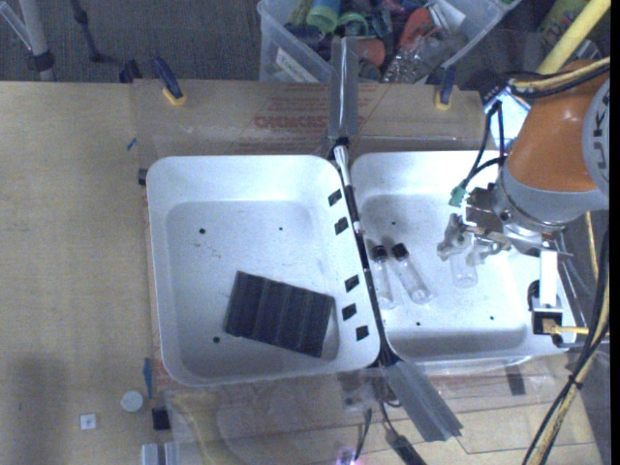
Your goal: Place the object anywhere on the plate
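Right bin (484, 332): two clear vials with black caps (397, 271) lie side by side near the divider. The hand (463, 250) hovers just beside them — whether spread or pressed together cannot be told. Left bin (174, 177): dark ribbed plate (279, 314).

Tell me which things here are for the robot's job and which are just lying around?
For the job:
- dark ridged plate in the left bin
- two clear vials with black caps in the right bin
- gripper over the right bin

Just lying about:
- clear tub of colourful toys behind the bins
- small round disc on the bench
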`<state>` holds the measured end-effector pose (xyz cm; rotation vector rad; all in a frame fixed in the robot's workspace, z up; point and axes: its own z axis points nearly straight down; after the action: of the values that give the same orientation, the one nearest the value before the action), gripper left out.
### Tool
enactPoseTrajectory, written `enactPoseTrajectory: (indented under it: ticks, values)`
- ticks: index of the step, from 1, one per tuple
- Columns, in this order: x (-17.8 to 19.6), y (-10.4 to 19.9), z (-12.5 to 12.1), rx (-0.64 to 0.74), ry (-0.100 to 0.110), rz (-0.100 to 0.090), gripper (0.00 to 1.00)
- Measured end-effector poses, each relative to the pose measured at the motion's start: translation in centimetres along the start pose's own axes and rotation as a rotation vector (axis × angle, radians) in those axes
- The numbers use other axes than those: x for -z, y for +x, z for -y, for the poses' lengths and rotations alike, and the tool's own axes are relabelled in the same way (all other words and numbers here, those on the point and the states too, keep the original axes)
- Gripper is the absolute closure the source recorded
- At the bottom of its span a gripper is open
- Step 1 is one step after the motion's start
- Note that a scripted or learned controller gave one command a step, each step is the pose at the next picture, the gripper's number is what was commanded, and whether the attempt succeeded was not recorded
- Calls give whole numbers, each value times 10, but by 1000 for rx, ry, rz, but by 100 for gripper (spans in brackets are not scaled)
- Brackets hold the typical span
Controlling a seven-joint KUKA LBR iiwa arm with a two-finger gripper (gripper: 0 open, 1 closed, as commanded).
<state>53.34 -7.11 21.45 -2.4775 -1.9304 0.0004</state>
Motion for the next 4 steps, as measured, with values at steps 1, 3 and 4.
enactPoseTrajectory:
  ticks: [1, 3, 4]
  values:
    - [-31, 108, -6, 110, 0, 1, 100]
    - [-91, 298, -61, -238, 1, 2, 100]
    - [-100, 290, -52, 213, 5, 2, 100]
